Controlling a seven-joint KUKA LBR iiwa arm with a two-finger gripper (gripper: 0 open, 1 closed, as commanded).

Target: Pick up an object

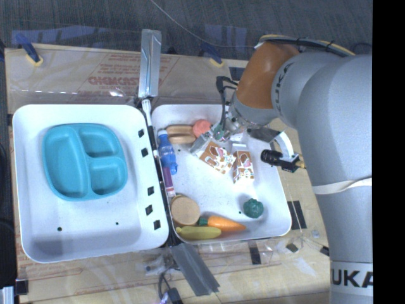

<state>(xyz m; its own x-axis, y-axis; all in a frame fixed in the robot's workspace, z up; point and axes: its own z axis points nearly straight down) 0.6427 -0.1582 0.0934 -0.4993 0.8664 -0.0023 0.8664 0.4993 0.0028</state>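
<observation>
Grey arm (335,144) filled the right side, nearest the lens, orange band up top, and the gripper (223,132) was down in the right bin (272,223), at the top of the toy food pile. It sat on or beside a patterned snack packet (218,157), with a pink ball (201,128) and bread roll (180,133) just beside. Looked like the reach-and-grasp step; closing and lifting would come next. Gripper state: cannot tell, the wrist hid it. Carrot (224,223), banana (199,232) and blue bottle (168,154) lay well apart, untouched
</observation>
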